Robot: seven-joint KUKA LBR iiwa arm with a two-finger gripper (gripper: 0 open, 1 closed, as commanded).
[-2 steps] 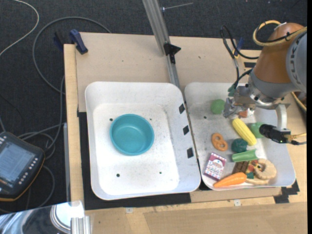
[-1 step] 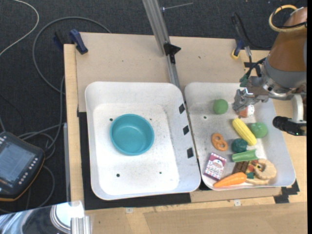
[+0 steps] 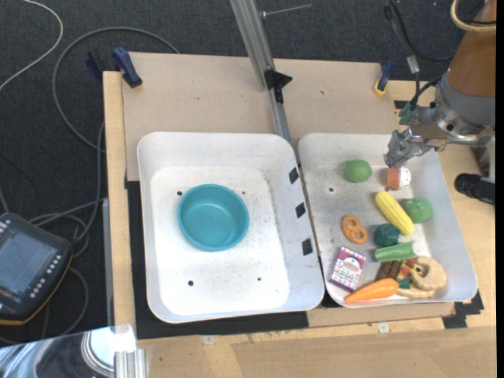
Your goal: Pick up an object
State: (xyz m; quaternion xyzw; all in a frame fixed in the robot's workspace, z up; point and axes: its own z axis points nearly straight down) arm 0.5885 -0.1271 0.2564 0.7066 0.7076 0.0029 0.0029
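Observation:
The right bin (image 3: 319, 160) holds several toy foods: a green ball (image 3: 357, 170), a small red and white piece (image 3: 398, 178), a yellow corn cob (image 3: 394, 212), a green lump (image 3: 419, 209), an orange pretzel (image 3: 354, 228), a pink box (image 3: 347, 268) and an orange carrot (image 3: 372, 291). My gripper (image 3: 397, 153) hangs over the bin's far right part, just above the red and white piece and to the right of the green ball. Whether it touches that piece is unclear.
A teal bowl (image 3: 213, 216) sits in the left bin (image 3: 157, 156). A metal post (image 3: 256, 38) slants up from between the bins. More toys crowd the right bin's near corner, among them a green cucumber (image 3: 394, 251) and a tan figure (image 3: 427, 274).

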